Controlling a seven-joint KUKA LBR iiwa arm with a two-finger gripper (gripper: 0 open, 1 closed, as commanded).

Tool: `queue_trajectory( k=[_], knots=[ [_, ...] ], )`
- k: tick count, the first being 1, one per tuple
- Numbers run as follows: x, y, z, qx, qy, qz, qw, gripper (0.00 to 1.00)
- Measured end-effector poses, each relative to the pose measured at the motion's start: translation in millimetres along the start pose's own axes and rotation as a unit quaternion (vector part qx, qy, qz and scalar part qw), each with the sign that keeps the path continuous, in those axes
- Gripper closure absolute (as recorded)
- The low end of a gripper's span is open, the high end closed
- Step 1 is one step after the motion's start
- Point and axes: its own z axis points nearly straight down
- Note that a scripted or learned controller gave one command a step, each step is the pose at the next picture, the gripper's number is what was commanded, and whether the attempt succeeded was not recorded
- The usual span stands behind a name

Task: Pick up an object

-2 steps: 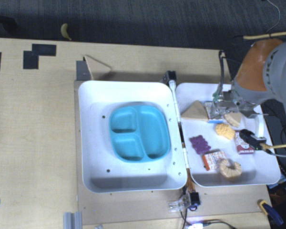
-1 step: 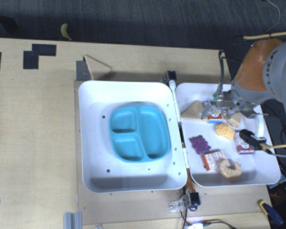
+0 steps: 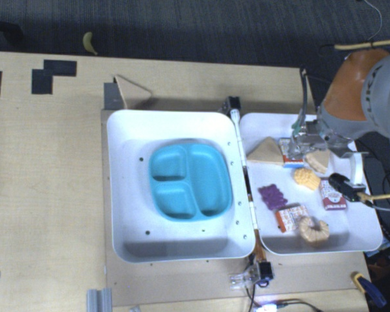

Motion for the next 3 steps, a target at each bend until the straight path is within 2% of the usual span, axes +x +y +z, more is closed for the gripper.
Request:
queue_trajectory(
  k=[1, 2, 3],
  knots=[
    [0.0, -0.1, 0.1, 0.000, 0.000, 0.000, 1.0000, 0.00],
    [11.4, -50.0, 33.1, 0.002, 0.001, 0.008, 1.0000, 0.00],
    [10.1, -48.2, 21.4, 0.000, -0.001, 0.007, 1.0000, 1.00]
  ],
)
